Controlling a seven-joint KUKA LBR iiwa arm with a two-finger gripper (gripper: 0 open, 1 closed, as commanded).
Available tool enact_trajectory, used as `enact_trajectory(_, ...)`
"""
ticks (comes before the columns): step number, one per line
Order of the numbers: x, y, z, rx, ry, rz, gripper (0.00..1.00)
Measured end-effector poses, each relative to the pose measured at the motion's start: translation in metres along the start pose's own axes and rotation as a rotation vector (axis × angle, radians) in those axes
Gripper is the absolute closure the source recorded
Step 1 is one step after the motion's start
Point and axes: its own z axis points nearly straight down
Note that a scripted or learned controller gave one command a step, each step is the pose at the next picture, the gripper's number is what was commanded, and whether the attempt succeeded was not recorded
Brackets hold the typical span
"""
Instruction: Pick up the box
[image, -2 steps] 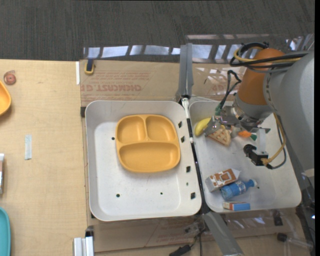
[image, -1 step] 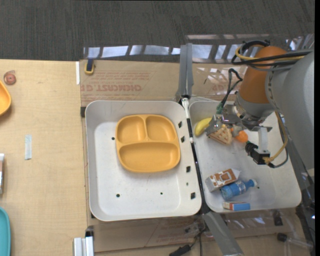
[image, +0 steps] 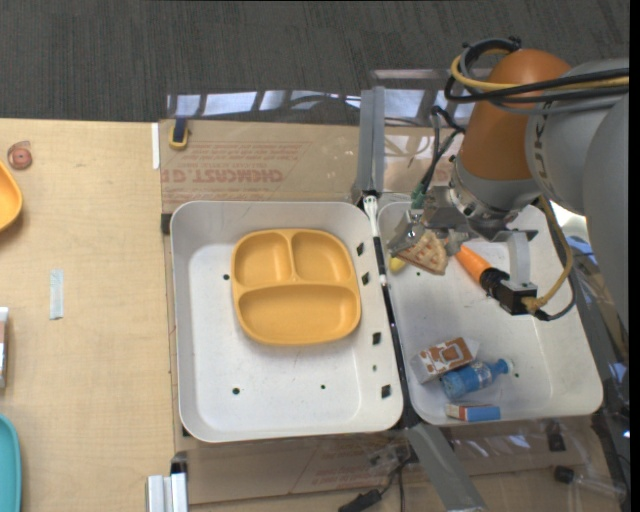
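Brown-and-white, the box (image: 445, 357) lies well apart from my jaws, on their camera side, touching a blue bottle (image: 477, 378) in the right bin (image: 560, 370). My jaws hang at a tan wedge (image: 428, 252); spread or pressed together, I cannot tell.

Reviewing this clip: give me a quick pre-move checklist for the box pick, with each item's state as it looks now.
1. Box visible in right bin: ok.
2. Box lying apart from the hand: ok.
3. Hand positioned over box: not ok, it sits at the bin's far end above a tan wedge-shaped item.
4. Box free of clutter: not ok, blue bottle lies right beside it.
5. Finger state: cannot tell.
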Motion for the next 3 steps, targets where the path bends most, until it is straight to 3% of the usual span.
enact_trajectory(1, 0.035, -0.082, 0.001, 0.004, -0.001, 0.622, 1.00)
enact_trajectory(2, 0.019, -0.041, -0.036, 0.002, -0.001, 0.417, 1.00)
enact_trajectory(3, -0.003, -0.099, 0.001, 0.003, 0.001, -0.022, 1.00)
